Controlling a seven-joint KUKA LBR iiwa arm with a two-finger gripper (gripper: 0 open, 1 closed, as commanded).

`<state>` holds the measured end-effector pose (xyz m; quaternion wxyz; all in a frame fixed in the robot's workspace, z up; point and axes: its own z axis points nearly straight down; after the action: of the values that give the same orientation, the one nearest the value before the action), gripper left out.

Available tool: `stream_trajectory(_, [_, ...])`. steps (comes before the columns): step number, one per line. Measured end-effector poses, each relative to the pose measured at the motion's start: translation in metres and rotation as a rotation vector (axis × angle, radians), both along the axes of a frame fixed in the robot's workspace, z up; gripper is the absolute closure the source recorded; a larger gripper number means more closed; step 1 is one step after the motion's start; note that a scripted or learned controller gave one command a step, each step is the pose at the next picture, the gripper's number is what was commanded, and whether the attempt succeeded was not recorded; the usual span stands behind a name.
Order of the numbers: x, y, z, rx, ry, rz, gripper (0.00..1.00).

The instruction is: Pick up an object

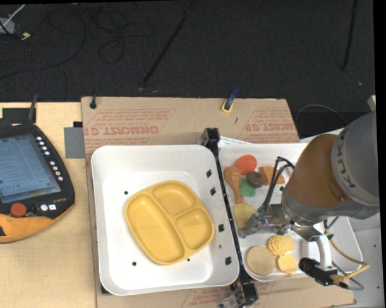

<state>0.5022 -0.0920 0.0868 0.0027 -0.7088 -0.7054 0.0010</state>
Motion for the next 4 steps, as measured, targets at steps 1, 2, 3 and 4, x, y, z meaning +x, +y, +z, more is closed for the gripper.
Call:
stream_trajectory(1, [0.0, -0.003, 0.01, -0.001, 0.001, -0.009, 1.0])
stream_trajectory(2, [0.001, -0.005, 0.052, -0.002, -0.005, -0.004, 1.0])
stream_trajectory(3, [-0.003, 0.003, 0.101, -0.002, -0.007, 0.006, 1.0])
stream_trajectory(4, [-0.003, 0.003, 0.143, -0.002, -0.006, 0.005, 1.0])
